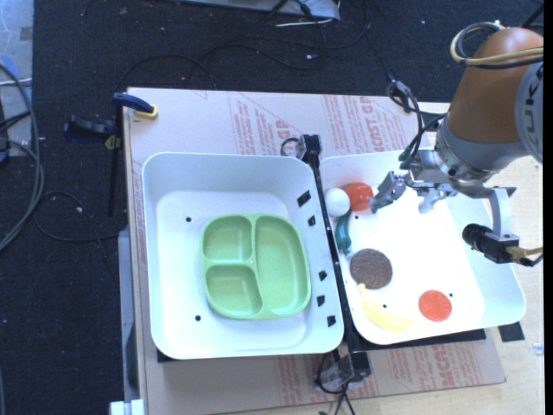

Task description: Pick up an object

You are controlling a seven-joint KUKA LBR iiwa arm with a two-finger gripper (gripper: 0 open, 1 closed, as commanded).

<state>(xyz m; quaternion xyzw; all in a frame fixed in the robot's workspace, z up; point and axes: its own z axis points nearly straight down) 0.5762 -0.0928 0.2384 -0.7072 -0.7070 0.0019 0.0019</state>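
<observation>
Over the right bin [492, 305] we see the gripper [406, 188], fingers spread and holding nothing, beside an orange ball [359, 194]. A white ball [336, 201], brown disc [371, 268], banana [384, 316] and red disc [435, 305] lie below; a green tray [256, 266] sits in the left bin [173, 232].

Two white bins on the counter [225, 387], a left bin [164, 232] and a right bin [492, 275]. In the left one, a single green divided plate [256, 264] with three compartments. Over to the right one, six items: one white ball [336, 201], one orange-red ball [358, 195], one teal piece [344, 232], one brown round disc [371, 268], one yellow banana [384, 315], one red-orange disc [435, 305]. One blue clamp [134, 105] sits at the counter's far left corner.
</observation>
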